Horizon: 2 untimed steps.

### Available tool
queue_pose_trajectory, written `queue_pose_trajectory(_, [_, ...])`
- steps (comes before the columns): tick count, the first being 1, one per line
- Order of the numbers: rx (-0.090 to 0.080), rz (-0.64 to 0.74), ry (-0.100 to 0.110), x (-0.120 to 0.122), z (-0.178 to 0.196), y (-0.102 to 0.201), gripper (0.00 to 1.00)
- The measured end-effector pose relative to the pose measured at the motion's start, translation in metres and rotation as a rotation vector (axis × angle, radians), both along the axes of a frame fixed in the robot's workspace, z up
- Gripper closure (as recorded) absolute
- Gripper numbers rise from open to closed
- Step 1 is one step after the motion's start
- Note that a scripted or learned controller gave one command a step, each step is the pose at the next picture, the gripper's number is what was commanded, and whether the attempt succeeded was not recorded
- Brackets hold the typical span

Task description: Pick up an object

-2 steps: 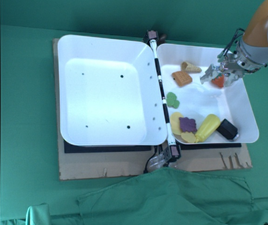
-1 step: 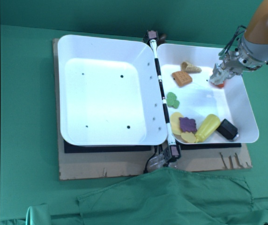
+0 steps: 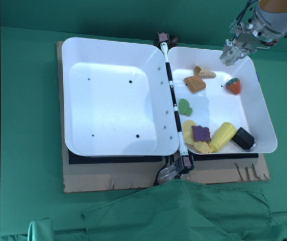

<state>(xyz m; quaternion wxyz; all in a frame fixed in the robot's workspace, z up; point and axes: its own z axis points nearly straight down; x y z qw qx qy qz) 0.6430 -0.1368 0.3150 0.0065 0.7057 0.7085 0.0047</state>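
From the camera view, the hand (image 3: 232, 52) hangs over the far rim of the right bin (image 3: 262, 115), near that bin's far right corner, and I cannot tell from here how it is set; nothing shows in its grip. The left bin (image 3: 73, 84) lies beside it, the two meeting along a black-and-white rail down the middle of the surface (image 3: 28, 109). All the pickable pieces sit in the right bin: a red strawberry (image 3: 233, 85) lies nearest the hand, just inside the far right part; a brown cracker (image 3: 194, 84) and a tan cone (image 3: 204, 73) rest toward the far middle; a green leaf shape (image 3: 184, 107) lies by the rail. Along the near edge sit a purple grape piece (image 3: 200, 133), a yellow bottle (image 3: 223, 136) and a black block (image 3: 243, 138). The step in hand looks like the approach, before any descent. The strawberry seems the likeliest target; the next move would call for coming down over it toward the bin's middle. Its long axis appears to run far-to-near, green cap toward the far edge. The bottle's long axis runs on a slant, its narrow end toward the near left.
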Motion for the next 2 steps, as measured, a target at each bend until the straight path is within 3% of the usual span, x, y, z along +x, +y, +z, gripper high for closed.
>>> queue_pose_trajectory(1, [-0.002,-0.004,0.004,0.06,0.023,0.009,1.0])
queue_pose_trajectory(2, [0.001,-0.011,0.018,-0.024,-0.009,0.007,1.0])
